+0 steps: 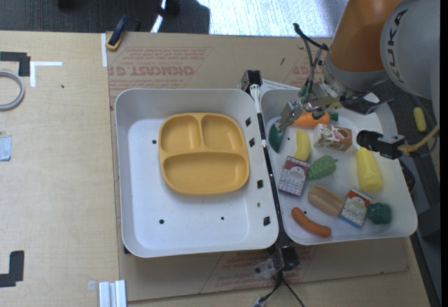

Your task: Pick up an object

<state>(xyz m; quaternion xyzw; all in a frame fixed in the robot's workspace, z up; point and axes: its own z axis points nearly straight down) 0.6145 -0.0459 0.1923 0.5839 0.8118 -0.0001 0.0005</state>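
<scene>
My gripper [299, 111] is low over the far end of the right bin [400, 229], under the orange band of the arm. An orange carrot-like toy [312, 117] lies right at the gripper's tip, touching or nearly touching it. Just in front of it are a dark green toy [276, 138], a yellow banana [302, 145] and a white-and-red packet [332, 136]. Nearer the front lie a green vegetable [322, 168], a red-and-white carton [294, 176], a yellow corn-like toy [369, 169], a hot dog bun [325, 199], a red sausage [311, 223], a small box [355, 208] and a dark green lump [379, 212].
The left bin [133, 180] holds a yellow divided plate [204, 153]. A raised divider with black clips [260, 159] separates the two bins. The arm's body and cables hang over the right bin's far right corner. Cardboard lies under both bins.
</scene>
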